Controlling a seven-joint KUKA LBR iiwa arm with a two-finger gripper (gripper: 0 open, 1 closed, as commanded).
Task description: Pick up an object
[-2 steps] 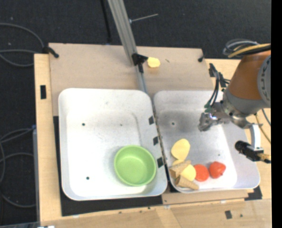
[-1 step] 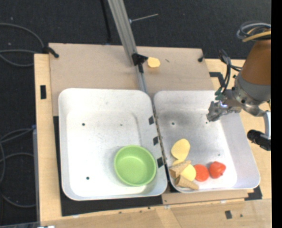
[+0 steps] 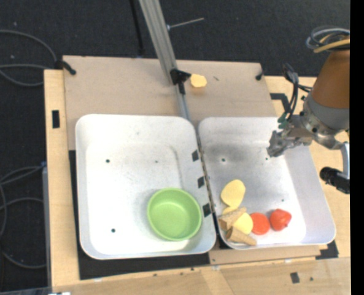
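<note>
While a green bowl (image 3: 174, 213) sits in the left bin (image 3: 108, 165) and yellow, tan and red pieces (image 3: 250, 217) cluster at the right bin's (image 3: 304, 183) near edge, the arm's gripper (image 3: 280, 144) hangs above that bin's far right, its jaws' state impossible to tell

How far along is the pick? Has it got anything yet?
Nothing looks picked yet. The tool hangs over the upper right part of the right bin, with no object seen in it. The yellow piece, the two red pieces and the tan bits lie at that bin's lower edge; the green bowl sits in the left bin. The descent, grasp and lift all remain.
</note>
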